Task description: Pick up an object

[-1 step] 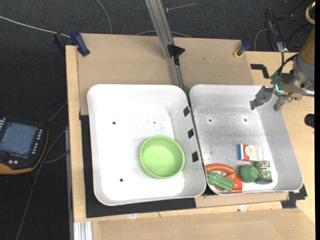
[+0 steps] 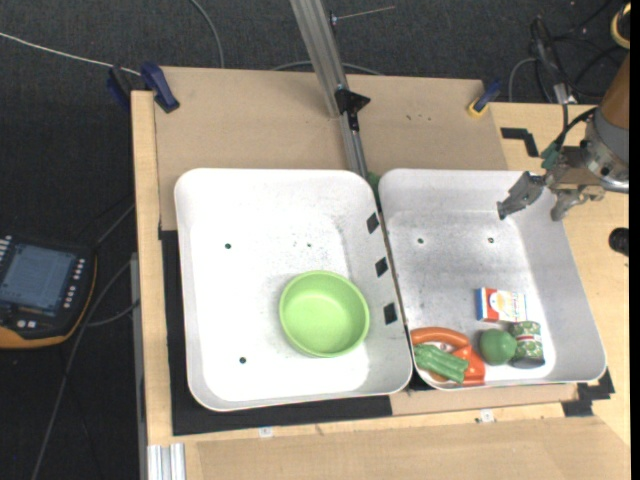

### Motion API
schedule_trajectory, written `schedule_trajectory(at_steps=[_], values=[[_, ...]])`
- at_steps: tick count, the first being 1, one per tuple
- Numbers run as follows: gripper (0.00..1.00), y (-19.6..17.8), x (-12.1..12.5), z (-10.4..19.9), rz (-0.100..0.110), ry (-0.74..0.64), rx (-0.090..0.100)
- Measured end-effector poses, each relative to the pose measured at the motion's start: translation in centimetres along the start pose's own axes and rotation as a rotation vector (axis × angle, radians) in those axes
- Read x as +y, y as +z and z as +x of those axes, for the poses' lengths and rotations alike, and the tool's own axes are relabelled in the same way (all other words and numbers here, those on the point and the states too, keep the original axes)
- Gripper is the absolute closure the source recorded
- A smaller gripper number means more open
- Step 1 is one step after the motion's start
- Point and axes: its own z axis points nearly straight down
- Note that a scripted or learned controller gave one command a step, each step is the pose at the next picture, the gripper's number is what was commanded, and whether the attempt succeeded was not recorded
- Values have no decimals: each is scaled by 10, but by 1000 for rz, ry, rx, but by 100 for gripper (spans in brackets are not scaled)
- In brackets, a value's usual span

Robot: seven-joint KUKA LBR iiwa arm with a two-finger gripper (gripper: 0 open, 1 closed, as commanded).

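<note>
While my gripper (image 2: 541, 196) hangs over the far right corner of the right bin (image 2: 450, 258), its two fingers are spread apart with nothing between them. I judge that spread is there so I can come down around an object, though I am well apart from anything worth grasping.

Everything pickable in this bin is bunched against the near wall, probably because the floor slopes up at the rim and things settle there. A small white carton (image 2: 499, 304) with blue and red print sits farthest from that wall, its long axis running left to right. Just near of it lies a can with a green label (image 2: 529, 340), apparently on its side, its axis roughly left to right; I cannot tell which end faces where. Touching the can's left is a round green ball-like piece (image 2: 494, 346), which has no real axis. At the near left corner an orange curved piece (image 2: 441, 340) wraps a green toy vegetable (image 2: 447, 366), both lying mostly left to right and tilted slightly toward the near right.

In the left bin (image 2: 230, 268) a light green bowl (image 2: 323, 314) sits upright, mouth up, near the dividing edge.

The carton looks the easiest target: it stands a little clear of the wall.
</note>
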Motion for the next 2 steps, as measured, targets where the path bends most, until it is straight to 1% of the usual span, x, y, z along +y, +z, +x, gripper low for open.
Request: schedule_trajectory(at_steps=[1, 2], values=[[0, 51, 7, 7, 4, 0, 1], [0, 96, 14, 8, 4, 0, 1]])
